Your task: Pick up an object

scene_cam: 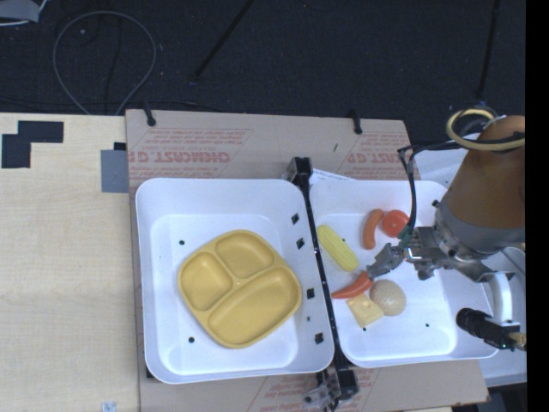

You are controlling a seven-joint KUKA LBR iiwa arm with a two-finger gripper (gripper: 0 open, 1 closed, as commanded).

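While the arm's bulk cuts off the right bin's [429, 350] right side, its gripper [380, 264] hovers over the toy carrot [352, 287]; the claw's state cannot be told.

We are seeing toy foods lying in the right bin [429, 337]: a yellow corn cob [337, 247], a sausage [371, 228] beside a tomato [395, 222], a carrot [351, 288], a cheese wedge [366, 310] touching a pale potato [389, 298].

Left bin [163, 230] holds the divided plate [239, 287]. Right of that plate, in the right bin [429, 337]: corn [337, 247], sausage [371, 227], tomato [395, 222], carrot [352, 287], cheese [365, 310], potato [389, 297].
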